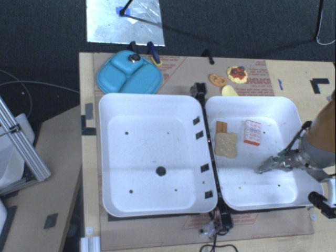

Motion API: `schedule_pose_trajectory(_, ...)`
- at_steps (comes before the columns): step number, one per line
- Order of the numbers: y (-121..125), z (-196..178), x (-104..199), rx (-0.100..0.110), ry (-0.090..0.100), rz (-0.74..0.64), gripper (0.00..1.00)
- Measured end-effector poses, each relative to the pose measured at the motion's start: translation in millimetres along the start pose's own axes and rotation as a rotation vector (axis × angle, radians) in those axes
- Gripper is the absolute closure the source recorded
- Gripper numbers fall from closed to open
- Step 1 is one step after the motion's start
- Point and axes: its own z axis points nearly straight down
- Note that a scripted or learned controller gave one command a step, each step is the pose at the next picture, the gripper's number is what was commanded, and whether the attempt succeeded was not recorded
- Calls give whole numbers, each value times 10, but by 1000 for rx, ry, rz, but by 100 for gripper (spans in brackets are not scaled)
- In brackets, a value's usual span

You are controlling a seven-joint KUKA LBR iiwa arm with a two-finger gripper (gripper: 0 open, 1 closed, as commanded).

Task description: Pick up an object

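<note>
In the right bin (252, 190) lie three items near its back left: a small orange-brown cracker (221, 126), a beige slice of bread (226, 145) below it, and a white packet with red print (252, 132) to their right. My gripper (265, 167) reaches in from the right edge, low over the bin floor, its tips a short way below and to the right of the bread and packet. Nothing shows between its tips.
The left bin (121, 193) has a small dark spot (160, 171) on its floor. Behind the bins sit a blue divided plate (129, 76), a toy pizza (237, 74), a cookie (216, 80) and a yellow piece (229, 91). A metal frame (21, 151) stands at far left.
</note>
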Motion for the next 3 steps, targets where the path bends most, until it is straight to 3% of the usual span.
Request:
schedule_pose_trajectory(1,302,19,-27,13,0,1,0)
schedule_pose_trajectory(2,323,-105,-39,3,-5,2,100)
schedule_pose_trajectory(3,333,-208,-39,0,-5,0,100)
